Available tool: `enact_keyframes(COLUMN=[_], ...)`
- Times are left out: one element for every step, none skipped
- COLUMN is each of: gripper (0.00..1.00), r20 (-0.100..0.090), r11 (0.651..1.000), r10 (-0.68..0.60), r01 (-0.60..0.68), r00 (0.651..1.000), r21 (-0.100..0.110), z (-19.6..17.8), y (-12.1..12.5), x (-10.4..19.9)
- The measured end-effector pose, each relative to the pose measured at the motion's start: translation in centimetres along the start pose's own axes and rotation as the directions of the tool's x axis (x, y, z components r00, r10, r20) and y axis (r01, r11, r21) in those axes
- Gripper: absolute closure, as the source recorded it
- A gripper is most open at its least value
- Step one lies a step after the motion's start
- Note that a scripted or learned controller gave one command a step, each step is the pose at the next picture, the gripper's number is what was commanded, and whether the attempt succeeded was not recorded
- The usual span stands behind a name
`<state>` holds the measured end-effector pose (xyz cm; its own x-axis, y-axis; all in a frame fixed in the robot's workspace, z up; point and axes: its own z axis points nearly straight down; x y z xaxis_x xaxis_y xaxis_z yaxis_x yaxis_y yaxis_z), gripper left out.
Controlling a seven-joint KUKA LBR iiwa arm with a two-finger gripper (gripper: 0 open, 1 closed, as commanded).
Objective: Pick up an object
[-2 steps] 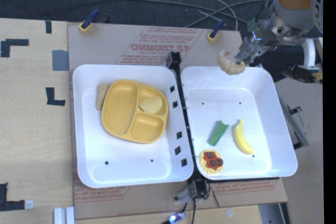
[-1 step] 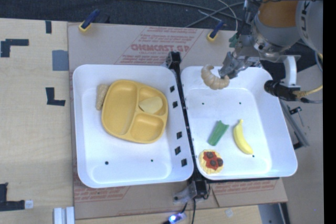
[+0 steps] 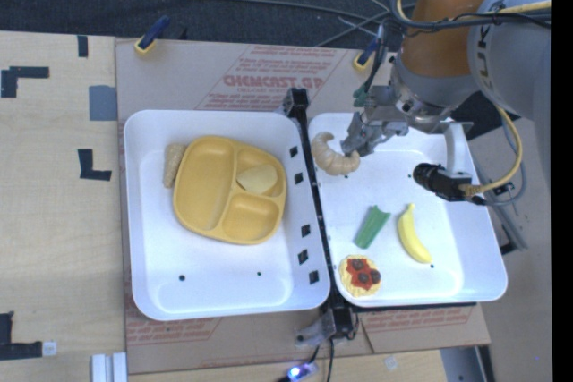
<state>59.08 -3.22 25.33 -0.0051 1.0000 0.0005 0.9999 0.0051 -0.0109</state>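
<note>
Pizza slice (image 3: pixel 361 275) frontmost; bean pod (image 3: pixel 371 226), banana (image 3: pixel 413 233) beside; claw (image 3: pixel 356 145) over croissant (image 3: pixel 333 157).

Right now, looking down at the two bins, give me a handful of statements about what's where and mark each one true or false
1. The yellow divided plate lies in the left bin. True.
2. The banana lies in the left bin. False: it is in the right bin, beside the green piece.
3. The gripper is above the croissant at the right bin's far left corner. True.
4. The small pizza toy sits on the yellow divided plate. False: it lies at the right bin's near edge.
5. The green piece is stacked on the banana. False: they lie side by side, apart.
</note>
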Motion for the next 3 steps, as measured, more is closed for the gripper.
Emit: enact_keyframes(gripper=[1.00,1.00,1.00], r20=[0.001,0.001,0.002], r11=[1.000,1.000,1.000], r10=[-0.001,0.001,-0.001], r01=[0.001,-0.001,0.001], r00=[1.000,1.000,1.000], r21=[-0.001,-0.001,0.000], z=[1.0,2.4,3.3], y=[-1.5,-3.5,-7.4], x=[4.4,8.1,12.9])
